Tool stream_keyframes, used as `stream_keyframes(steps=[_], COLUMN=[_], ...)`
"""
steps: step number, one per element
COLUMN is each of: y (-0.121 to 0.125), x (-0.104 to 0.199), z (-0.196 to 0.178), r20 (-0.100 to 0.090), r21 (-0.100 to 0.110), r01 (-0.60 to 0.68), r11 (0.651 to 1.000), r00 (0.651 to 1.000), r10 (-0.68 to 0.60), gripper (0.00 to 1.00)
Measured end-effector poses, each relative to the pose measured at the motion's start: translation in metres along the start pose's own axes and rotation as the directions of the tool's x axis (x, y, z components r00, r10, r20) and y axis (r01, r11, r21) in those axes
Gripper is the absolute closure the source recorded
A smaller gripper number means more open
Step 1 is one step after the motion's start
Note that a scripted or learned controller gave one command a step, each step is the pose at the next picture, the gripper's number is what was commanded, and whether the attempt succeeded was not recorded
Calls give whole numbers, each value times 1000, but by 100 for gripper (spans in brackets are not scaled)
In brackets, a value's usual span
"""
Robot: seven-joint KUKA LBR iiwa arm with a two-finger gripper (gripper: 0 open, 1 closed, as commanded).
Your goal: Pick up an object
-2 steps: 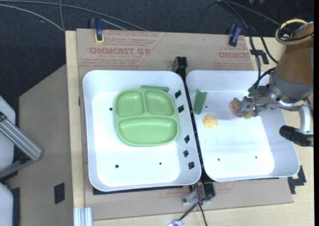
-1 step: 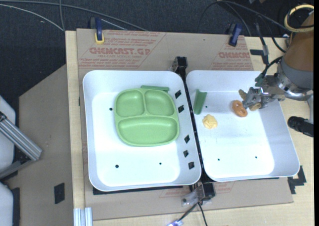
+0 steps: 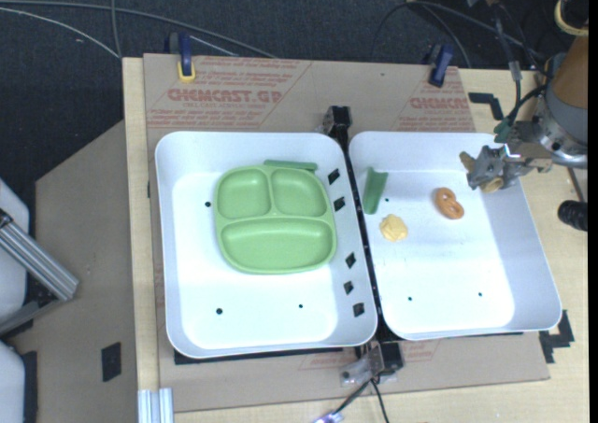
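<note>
Orange piece: small rounded orange toy food item (image 3: 449, 204), lying on the floor of the right shallow white plastic bin (image 3: 486, 304), toward its far half
Pincer: grey two-finger pincer (image 3: 485, 175) just beyond and right of the orange piece, apart from it; whether wide or narrow I cannot tell
Yellow piece: small pale yellow lump (image 3: 393, 228), nearer the camera and left of the orange piece
Green block: slim green bar (image 3: 375, 190), further left, by the bin's left wall
Left bin: left shallow white plastic bin (image 3: 187, 309), holding a light green divided plastic plate (image 3: 275, 219)
Surface: cardboard-covered surface (image 3: 234, 85) under both bins
</note>
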State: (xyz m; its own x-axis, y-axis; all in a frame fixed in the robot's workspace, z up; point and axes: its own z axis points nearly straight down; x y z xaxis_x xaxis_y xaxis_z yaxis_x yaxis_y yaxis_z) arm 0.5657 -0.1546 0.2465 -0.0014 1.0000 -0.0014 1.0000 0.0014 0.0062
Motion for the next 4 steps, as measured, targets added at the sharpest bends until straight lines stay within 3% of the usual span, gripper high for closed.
stream_keyframes(steps=[2,3,4], y=[32,47,59], x=[102,142,201], z=[-10,3,4], r20=[-4,-2,-3], r21=[4,5,5], r01=[6,2,5], r11=[1000,1000,1000], r00=[1000,1000,1000], r10=[-6,-2,-5], gripper=[100,100,100])
